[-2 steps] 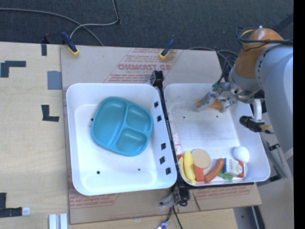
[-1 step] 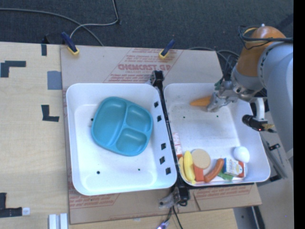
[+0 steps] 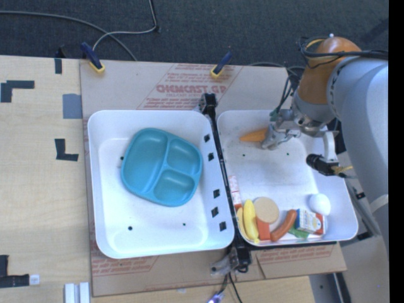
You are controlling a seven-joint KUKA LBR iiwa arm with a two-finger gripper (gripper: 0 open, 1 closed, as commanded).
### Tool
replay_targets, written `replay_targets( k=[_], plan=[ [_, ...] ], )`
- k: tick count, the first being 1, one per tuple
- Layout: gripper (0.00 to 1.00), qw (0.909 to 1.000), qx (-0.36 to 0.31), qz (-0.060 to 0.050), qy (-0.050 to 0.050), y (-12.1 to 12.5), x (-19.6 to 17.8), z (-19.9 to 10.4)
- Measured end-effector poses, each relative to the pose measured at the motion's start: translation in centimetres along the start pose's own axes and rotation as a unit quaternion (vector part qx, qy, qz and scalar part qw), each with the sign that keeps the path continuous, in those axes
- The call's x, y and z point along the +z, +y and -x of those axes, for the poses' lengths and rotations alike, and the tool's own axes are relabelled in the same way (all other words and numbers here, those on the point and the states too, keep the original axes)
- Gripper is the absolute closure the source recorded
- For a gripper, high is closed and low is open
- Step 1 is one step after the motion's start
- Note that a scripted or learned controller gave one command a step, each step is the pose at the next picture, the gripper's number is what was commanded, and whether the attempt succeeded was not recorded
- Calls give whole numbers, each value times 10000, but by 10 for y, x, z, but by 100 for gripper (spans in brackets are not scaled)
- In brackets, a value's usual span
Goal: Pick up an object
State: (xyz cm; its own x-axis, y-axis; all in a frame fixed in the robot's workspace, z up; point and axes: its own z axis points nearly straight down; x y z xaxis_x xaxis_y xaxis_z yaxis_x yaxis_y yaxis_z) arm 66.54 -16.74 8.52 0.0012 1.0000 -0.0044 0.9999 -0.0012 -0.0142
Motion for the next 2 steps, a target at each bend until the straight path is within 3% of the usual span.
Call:
replay_targets(
  k=[1, 2],
  plan=[
    [100, 10000, -3, -2, 4, 0, 0, -39],
    [100, 10000, 6, 6, -15, 0, 0, -47]
  ],
)
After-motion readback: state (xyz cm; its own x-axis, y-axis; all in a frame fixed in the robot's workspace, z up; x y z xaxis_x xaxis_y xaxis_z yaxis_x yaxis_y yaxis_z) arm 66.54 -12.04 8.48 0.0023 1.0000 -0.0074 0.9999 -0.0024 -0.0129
